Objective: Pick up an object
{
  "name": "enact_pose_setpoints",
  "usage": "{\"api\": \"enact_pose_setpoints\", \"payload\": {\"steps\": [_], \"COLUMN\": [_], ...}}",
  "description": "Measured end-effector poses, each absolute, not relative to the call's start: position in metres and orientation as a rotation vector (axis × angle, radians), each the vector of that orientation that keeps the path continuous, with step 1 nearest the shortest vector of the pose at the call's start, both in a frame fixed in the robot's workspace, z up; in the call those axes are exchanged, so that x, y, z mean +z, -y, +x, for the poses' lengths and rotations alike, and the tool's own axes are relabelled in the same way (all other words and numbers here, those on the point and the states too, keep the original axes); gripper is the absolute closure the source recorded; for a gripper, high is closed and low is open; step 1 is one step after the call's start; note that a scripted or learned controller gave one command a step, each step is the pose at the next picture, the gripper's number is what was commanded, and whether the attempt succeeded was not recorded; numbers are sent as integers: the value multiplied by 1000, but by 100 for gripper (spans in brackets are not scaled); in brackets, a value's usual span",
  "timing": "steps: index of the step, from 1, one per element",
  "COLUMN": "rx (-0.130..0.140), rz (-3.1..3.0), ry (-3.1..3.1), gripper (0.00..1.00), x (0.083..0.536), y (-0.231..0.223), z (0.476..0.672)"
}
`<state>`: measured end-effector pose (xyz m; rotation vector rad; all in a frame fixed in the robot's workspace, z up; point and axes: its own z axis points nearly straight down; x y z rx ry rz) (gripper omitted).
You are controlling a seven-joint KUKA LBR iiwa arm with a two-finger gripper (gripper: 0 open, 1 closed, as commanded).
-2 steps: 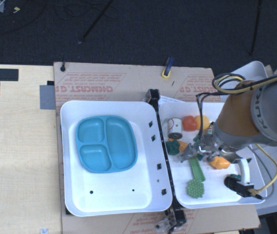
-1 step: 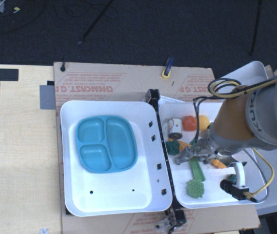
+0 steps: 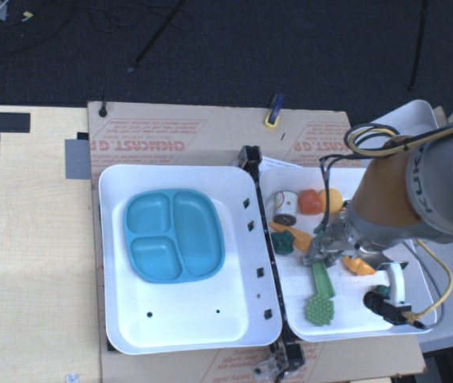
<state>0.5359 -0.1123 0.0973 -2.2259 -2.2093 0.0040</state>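
- Cardboard [image 3: 218, 138] under the bins carries mirrored red print, not legible.
- Gripper [image 3: 322, 244] sits right of centre in the right bin [image 3: 354, 321]; its grasp cannot be told.
- Green brush [image 3: 321, 294] lies just below it; red piece [image 3: 310, 201] and yellow piece [image 3: 334, 199] lie above.
- Blue divided plate [image 3: 173, 235] fills the left bin [image 3: 179, 325].

Even, fairly bright overhead light; white bins [image 3: 115, 214] near glare in the frame's centre, faint soft shadows at their walls; dark floor [image 3: 210, 38] across the top underexposed; overall soft focus, coarse grain, small objects lower right blurred
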Motion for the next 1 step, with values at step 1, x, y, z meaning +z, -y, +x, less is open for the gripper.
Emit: {"api": "enact_pose_setpoints", "payload": {"steps": [1], "rx": [-2], "rz": [-2222], "ry": [2223], "gripper": [100], "x": [151], "y": [113], "z": [547]}}
